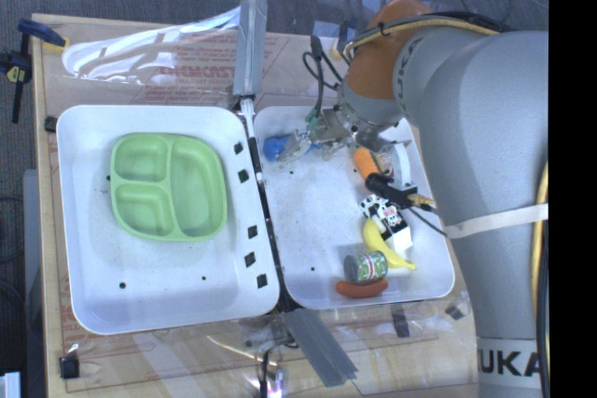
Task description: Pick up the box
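Left bin point(75, 200) holds a green tray point(168, 186); right bin point(312, 280) holds a banana point(384, 247).

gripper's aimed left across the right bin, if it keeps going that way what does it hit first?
Probably the blue object just left of the gripper, near the right bin's upper-left corner. Beyond it is the divider between bins. Height is unclear, so it may pass over.

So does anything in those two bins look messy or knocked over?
Slightly. In the right bin, the can lies on its side, crowded with the banana and sausage at the near edge. The green plate sits neatly in the left bin.
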{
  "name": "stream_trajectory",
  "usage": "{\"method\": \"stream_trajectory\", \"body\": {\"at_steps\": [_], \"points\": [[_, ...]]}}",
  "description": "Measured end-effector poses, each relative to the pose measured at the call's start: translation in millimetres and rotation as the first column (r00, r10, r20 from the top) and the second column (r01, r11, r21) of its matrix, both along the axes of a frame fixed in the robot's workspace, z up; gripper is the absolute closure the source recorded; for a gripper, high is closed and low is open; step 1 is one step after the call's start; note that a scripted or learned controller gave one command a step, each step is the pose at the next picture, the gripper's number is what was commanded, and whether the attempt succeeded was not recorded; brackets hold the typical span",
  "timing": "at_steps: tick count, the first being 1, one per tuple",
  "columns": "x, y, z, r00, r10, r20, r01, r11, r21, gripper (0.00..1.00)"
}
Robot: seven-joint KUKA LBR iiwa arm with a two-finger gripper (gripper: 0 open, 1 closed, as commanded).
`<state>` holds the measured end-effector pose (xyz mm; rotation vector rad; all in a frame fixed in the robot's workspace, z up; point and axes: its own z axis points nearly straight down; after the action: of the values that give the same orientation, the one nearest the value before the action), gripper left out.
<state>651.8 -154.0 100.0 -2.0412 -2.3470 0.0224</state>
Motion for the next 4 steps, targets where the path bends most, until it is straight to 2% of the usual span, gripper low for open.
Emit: {"method": "stream_trajectory", "body": {"at_steps": [1,2,3,4], "points": [[1.0,1.1,8.1,1.000,0.005,0.001,-0.005,1.000,0.002,1.00],[0.9,1.4,7.8,1.000,0.006,0.000,-0.006,1.000,0.002,0.00],[2.0,2.1,15.7,1.000,0.010,0.002,-0.010,1.000,0.002,1.00],[2.0,2.4,15.6,1.000,0.010,0.002,-0.010,1.000,0.003,0.00]]}}
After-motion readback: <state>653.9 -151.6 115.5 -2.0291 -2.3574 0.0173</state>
